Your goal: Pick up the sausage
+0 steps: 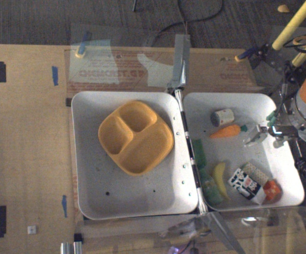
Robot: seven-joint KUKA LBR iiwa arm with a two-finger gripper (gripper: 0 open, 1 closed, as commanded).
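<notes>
Claw (257,135) spread open over right bin (286,160), gripping nothing, just beside carrot (227,132). Sausage (272,190), reddish, well apart in bin's near right corner, touching carton (246,183).

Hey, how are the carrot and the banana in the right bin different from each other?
The carrot is orange with a green tip; the banana is yellow. The carrot lies roughly crosswise in the upper half of the right bin, near the gripper; the banana runs more lengthwise in the lower half, beside the black-and-white carton. The carrot looks straight, the banana slightly curved. Both are small, elongated toy foods lying flat.
</notes>
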